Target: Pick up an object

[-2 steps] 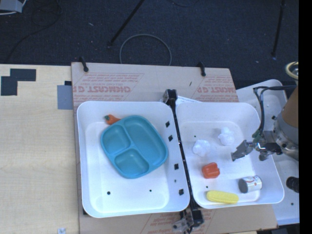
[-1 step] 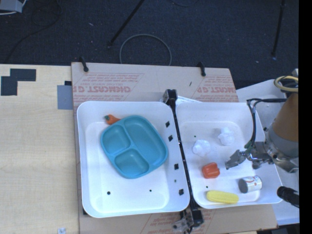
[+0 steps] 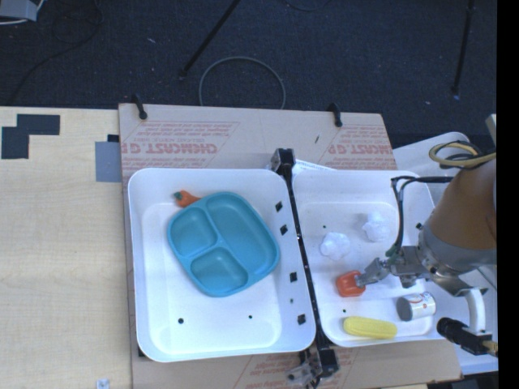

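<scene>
In the right bin (image 3: 345,191) a small red-orange object (image 3: 349,284) lies near the middle of the floor. My gripper (image 3: 371,272) reaches in from the right, low over the bin, with its tip against the right side of that red-orange object. A yellow corn cob (image 3: 370,327) lies by the bin's front wall. Just below the wrist, a white can with a red stripe (image 3: 417,306) rests on its side. Two white crumpled pieces (image 3: 334,244) (image 3: 375,227) sit farther back.
The left bin (image 3: 211,343) holds a blue divided plate (image 3: 221,243) and a small orange carrot-like piece (image 3: 186,198) at its back left. A black divider (image 3: 296,250) runs between the bins. The arm's grey body (image 3: 466,217) covers the right bin's right side.
</scene>
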Robot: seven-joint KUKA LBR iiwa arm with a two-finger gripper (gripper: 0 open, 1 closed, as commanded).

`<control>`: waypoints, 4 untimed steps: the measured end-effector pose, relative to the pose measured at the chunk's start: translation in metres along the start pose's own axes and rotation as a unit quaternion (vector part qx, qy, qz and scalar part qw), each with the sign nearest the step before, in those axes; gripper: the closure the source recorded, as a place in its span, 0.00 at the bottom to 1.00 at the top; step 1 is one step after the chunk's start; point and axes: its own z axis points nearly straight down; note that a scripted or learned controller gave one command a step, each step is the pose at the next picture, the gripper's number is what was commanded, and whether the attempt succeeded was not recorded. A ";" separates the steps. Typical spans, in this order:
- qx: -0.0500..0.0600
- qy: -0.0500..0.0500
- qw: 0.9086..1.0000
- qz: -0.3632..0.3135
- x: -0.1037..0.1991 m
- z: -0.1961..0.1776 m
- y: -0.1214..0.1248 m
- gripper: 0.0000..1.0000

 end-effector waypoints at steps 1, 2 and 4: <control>-0.002 -0.001 1.000 0.002 -0.002 -0.013 0.001 1.00; -0.003 -0.001 1.000 -0.002 0.001 -0.058 0.008 1.00; 0.000 0.000 1.000 -0.003 0.053 -0.077 0.015 1.00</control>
